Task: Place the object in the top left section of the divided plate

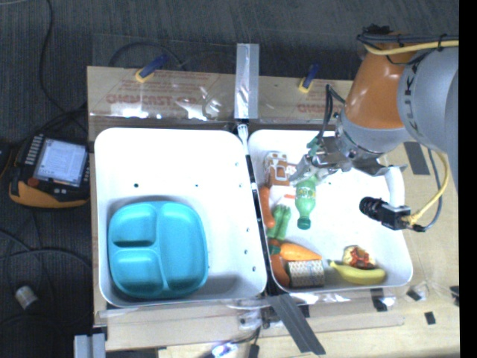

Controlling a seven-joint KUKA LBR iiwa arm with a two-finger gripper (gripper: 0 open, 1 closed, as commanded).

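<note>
Green bottle (304,204) lying in the right bin (395,267), just under the hand (317,162), not pinched by it. Can't tell if that hand is spread or pressed together. Divided plate (158,247), teal, sitting in the left bin (171,151), well apart from the bottle. Banana (359,275) and carrot (298,251) near the right bin's front edge.

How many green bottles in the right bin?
2. A lighter green bottle lies below the gripper; a darker green bottle lies left of it, by the divider. Clutter could hide more.
</note>
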